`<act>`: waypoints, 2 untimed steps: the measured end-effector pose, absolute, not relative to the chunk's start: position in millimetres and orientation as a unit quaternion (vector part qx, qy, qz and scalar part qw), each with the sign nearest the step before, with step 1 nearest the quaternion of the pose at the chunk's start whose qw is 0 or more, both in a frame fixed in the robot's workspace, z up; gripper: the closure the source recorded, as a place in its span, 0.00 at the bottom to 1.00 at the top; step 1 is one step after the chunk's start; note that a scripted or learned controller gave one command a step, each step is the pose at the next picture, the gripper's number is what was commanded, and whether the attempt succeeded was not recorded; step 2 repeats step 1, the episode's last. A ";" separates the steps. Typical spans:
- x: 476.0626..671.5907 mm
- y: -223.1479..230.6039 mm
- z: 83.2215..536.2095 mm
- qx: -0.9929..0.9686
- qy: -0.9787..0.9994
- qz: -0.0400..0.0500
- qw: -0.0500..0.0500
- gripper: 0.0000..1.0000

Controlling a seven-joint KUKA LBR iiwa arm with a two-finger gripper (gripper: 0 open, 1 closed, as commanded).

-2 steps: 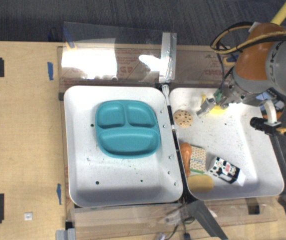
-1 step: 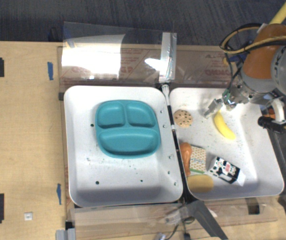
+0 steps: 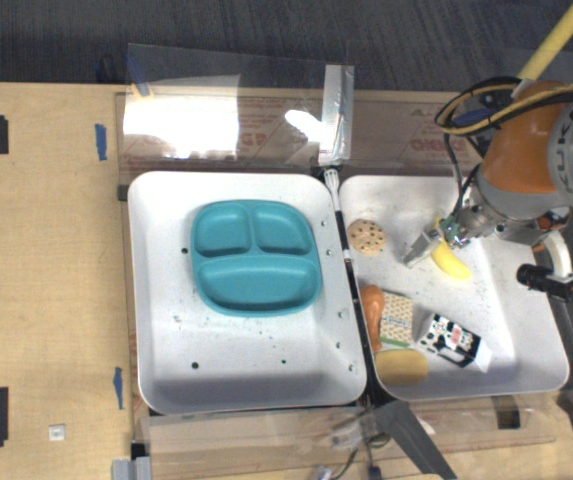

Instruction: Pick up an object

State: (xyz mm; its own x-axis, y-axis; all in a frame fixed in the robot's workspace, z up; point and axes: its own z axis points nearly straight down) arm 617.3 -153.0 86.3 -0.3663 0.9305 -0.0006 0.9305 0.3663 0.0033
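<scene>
Two white bins [image 3: 156, 298] sit side by side on cardboard. At three o'clock, the gripper [image 3: 444, 248] hangs over a yellow banana [image 3: 452, 263]; whether its pincer is apart or together, I cannot tell.

Hidden and cropped parts

The arm [image 3: 556, 158] is cut off at the right edge; the hand [image 3: 438, 245] covers part of the yellow object [image 3: 453, 264].
</scene>
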 end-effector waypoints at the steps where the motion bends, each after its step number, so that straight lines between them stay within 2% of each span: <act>1: 620.1 -153.6 98.1 0.563 0.826 0.003 0.005 1.00; 2: 620.1 -153.6 98.1 0.563 0.826 0.003 0.005 1.00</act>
